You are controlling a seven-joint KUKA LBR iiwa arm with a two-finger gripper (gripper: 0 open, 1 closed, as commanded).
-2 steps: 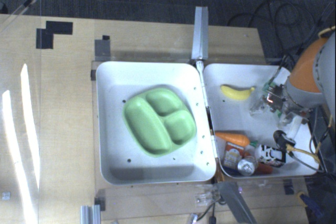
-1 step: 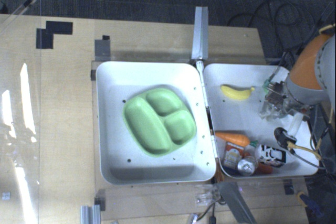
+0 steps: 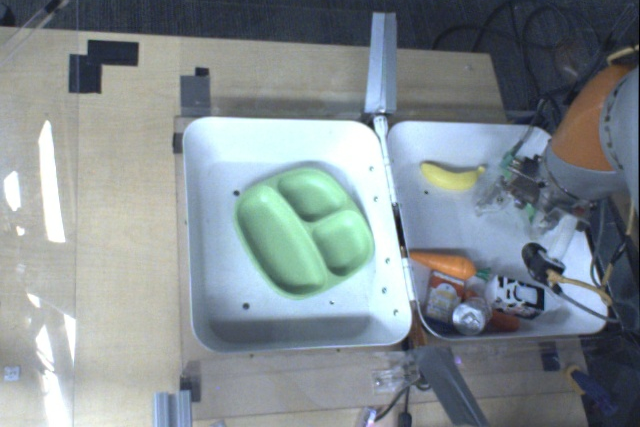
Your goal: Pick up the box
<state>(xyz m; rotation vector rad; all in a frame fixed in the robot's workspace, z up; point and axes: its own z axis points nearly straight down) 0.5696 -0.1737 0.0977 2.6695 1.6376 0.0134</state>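
The box [image 3: 517, 293], small and white with black print, lay in the near corner of the right bin [image 3: 440, 140]. It was crowded just beside a can [image 3: 467, 318], with a carrot [image 3: 442, 265] close by and something red, too small to make out, at its near edge. It looked like a thin cardboard carton, so probably light and fairly stiff along its edges. Its broad faces would likely dent under a hard squeeze, and its printed skin might be a little slick. The best hold seemed to be across its narrow width, coming from above, on the sides away from the can.

The gripper [image 3: 503, 187] hung over the far part of the same bin, next to a banana [image 3: 450, 177] and well apart from the box. Whether it was released or clenched could not be told.
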